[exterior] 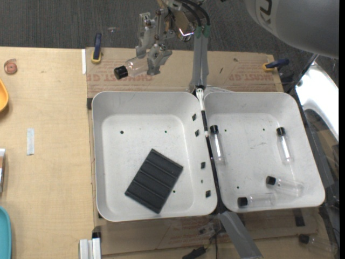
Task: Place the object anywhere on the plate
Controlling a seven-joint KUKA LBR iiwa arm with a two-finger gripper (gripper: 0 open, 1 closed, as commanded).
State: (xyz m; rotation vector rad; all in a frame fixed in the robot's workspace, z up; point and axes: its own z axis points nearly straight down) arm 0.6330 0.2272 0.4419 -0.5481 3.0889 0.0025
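We read this as the carry step: the arm (291, 9) enters from upper right, and the gripper (152, 62) at upper centre is clamped on a clear tube (129, 69) with a black cap, held above the desk (43, 117) behind the bins. Next move calls for travel down-frame and a lowering over the plate (154, 180) (dark ribbed slab, we take it), which lies alone in the left bin (108, 104), lower middle. The right bin (294, 104) holds four similar capped tubes (216, 143), two upper, two lower right.
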